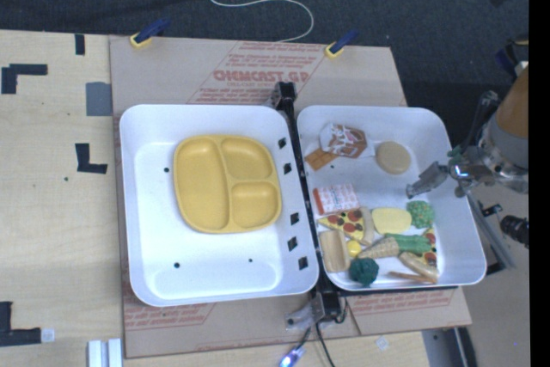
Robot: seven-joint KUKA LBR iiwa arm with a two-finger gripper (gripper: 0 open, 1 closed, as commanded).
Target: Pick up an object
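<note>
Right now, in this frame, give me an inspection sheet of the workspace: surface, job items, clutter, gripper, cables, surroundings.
Surface: cardboard sheet under two white bins, held by two clips at its far edge.
Job's things: right bin holds small toy foods bunched toward its near side, among them a tan disc, a pizza slice and a dark green piece.
Clutter: left bin holds a yellow divided plate.
Grippers: gripper over the right bin's right side, above the toy foods; nothing seen between its fingers.
Cables: white cable looped on the dark floor beyond the cardboard.
Surroundings: wooden bench with black marks.
</note>
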